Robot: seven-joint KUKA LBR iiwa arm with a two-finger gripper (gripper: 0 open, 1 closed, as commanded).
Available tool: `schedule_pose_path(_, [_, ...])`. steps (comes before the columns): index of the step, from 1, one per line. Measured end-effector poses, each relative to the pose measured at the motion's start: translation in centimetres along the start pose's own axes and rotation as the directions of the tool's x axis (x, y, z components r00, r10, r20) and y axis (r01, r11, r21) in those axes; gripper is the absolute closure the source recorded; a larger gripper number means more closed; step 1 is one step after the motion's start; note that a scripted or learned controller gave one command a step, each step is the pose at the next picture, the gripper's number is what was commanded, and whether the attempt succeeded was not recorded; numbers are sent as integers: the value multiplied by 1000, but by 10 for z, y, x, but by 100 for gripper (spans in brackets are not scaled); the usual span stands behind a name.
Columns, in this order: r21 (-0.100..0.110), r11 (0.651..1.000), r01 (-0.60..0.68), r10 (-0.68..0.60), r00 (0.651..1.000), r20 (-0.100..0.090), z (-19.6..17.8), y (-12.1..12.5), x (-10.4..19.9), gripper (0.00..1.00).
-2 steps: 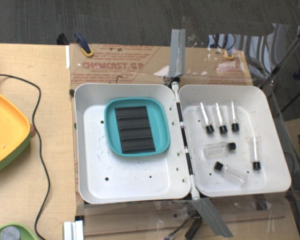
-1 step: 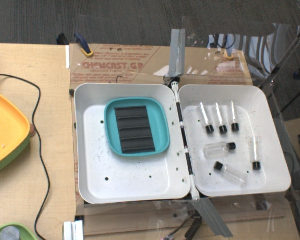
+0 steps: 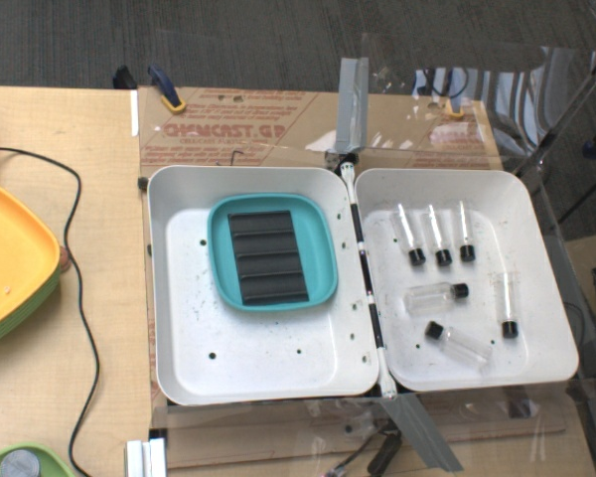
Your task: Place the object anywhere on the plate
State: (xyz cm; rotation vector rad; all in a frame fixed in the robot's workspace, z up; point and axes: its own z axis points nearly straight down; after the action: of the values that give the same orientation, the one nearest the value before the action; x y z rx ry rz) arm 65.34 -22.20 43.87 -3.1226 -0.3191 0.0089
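Camera view, looking down at a slant. We see two shallow white bins side by side on the wooden bench (image 3: pixel 79 296).

The left white bin (image 3: pixel 184 356) holds a teal rounded-square plate (image 3: pixel 323 266), set toward the bin's 12 o'clock half. A dark grey ribbed rectangular block (image 3: pixel 267 256) lies on the plate's centre, its ridges running 9 to 3 o'clock.

The right white bin (image 3: pixel 536 266) holds six clear plastic vials with black caps. Three of these clear vials (image 3: pixel 439 235) lie in a row near the bin's centre, caps pointing toward 6 o'clock, close but apart. A stubby vial (image 3: pixel 435 296) lies crosswise just below them. Another vial (image 3: pixel 457 343) sits tilted at 6 o'clock. A slim vial (image 3: pixel 506 306) lies at 4 o'clock.

Flattened brown cardboard (image 3: pixel 278 127) lies under the bins at 12 o'clock. Stacked yellow and green plastic dishes (image 3: pixel 10 256) sit at the bench's 9 o'clock edge, with a black cable (image 3: pixel 84 296) trailing beside them.

We cannot report the gripper's state.
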Motion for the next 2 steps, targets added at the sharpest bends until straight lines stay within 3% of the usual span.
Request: schedule_pose_path(2, [0, 1000, -1, 1, 1000, 0, 0, 0, -1, 0])
